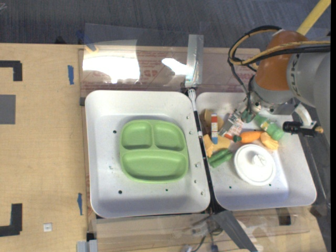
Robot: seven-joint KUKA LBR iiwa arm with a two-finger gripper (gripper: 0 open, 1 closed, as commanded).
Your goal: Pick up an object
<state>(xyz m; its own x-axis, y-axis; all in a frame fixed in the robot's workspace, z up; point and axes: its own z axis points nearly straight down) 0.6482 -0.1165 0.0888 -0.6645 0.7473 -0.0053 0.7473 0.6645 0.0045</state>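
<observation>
Where arm (294, 72) bends down over right bin (302, 190), claw (245, 114) among toys; finger state indiscernible.

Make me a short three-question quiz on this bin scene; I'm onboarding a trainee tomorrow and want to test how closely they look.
1. True or false: the green divided plate lies in the left bin.
2. Which thing lies nearest the front of the right bin? A) the orange carrot B) the round white lid C) the green divided plate
3. Fill in: the arm reaches over the ____ bin.

Key
1. True: it lies near the middle of the left bin.
2. B: the round white lid lies in front of the cluster of small toys.
3. Right: the end effector is over the toys at the back of that bin.
</observation>
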